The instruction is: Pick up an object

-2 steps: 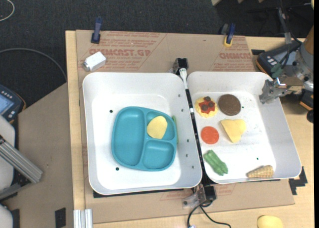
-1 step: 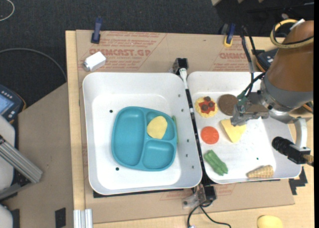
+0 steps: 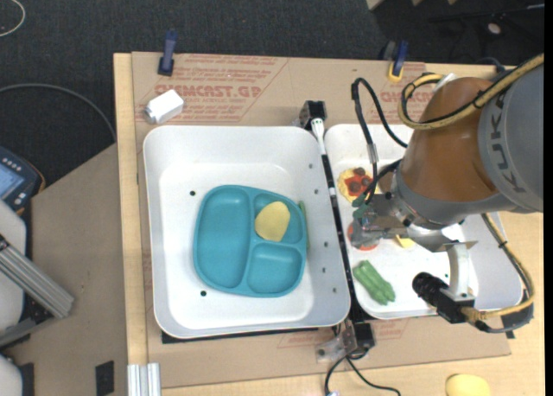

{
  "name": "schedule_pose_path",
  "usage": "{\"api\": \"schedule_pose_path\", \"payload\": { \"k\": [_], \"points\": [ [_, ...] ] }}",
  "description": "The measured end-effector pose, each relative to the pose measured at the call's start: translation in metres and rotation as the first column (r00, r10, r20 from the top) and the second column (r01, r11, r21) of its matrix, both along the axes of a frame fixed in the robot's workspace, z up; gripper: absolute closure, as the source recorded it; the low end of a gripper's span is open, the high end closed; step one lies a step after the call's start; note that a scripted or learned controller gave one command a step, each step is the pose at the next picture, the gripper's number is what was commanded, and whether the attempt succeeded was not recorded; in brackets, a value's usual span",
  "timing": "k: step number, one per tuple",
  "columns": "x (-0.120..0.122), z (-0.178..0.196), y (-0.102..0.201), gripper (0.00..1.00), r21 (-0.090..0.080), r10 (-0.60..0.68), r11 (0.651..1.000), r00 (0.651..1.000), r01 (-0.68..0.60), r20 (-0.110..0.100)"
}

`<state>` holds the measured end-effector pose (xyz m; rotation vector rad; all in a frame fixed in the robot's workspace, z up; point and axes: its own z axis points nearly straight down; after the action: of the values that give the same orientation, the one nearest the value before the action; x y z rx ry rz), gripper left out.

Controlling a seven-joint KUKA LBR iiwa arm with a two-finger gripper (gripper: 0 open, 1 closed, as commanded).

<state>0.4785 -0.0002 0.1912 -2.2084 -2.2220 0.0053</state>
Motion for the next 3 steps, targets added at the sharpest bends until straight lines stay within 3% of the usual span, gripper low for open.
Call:
{"api": "schedule_pose_path", "payload": {
  "k": [1, 2, 3],
  "points": [
    [0.002, 0.101, 0.066, 1.0, -0.001, 0.003, 1.0, 1.0, -0.003, 0.019],
    [0.031, 0.199, 0.108, 1.0, -0.002, -0.001, 1.0, 1.0, 0.001, 0.02],
    [0.089, 0.089, 0.104, 1.0, -0.006, -0.008, 1.0, 1.0, 0.008, 0.002]
  ]
}}
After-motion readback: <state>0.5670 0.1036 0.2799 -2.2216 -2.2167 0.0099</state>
